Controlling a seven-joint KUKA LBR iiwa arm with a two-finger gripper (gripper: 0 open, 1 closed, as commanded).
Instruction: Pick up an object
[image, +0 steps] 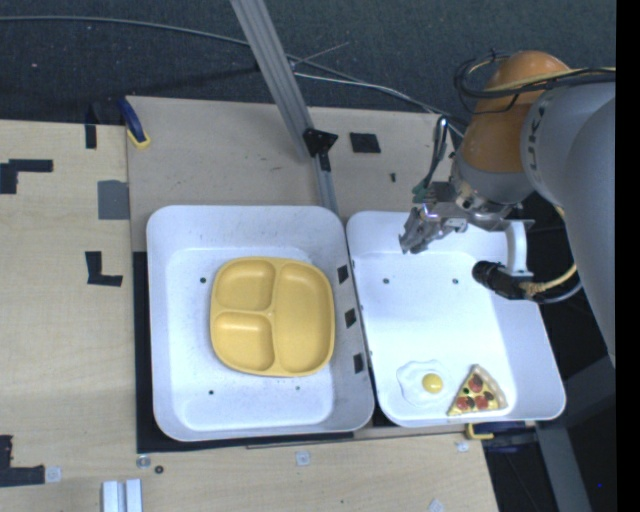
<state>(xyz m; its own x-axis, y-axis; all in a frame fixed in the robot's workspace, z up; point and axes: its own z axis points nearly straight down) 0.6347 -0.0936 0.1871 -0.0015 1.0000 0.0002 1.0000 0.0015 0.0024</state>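
The arm (560, 120) runs off the right edge, its base cut away. The gripper (418, 238) at the right bin's (520, 340) far edge is too small to read.

One fixed camera sits above the tabletop (60, 300), looking down at a slant. Both white bins (170, 400) fit in view, seemingly from moderate height.

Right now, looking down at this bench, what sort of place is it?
Probably a robot test lab: a grey robot arm with an orange band reaches over two shallow white bins holding toy food, like a plastic fried egg and pizza slice.
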